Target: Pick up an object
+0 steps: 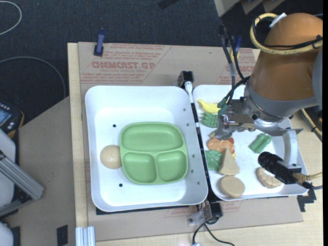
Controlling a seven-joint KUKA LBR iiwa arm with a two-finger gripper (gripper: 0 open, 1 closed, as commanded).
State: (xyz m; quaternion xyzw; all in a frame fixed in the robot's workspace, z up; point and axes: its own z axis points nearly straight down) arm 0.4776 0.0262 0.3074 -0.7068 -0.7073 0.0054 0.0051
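just above an orange lumpy toy, metal claw, its grip state unclear

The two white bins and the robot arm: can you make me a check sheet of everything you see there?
Surface: two white bins side by side on a brown board; left bin, right bin.
Job's things: right bin holds a yellow banana, a green piece, an orange piece, a pale wedge, a tan round piece.
Clutter: left bin holds a green divided plate with a beige ball touching its left edge.
Gripper: gripper low over the orange piece; hold cannot be judged.
Cables: black cables along the arm.
Surroundings: dark carpet.
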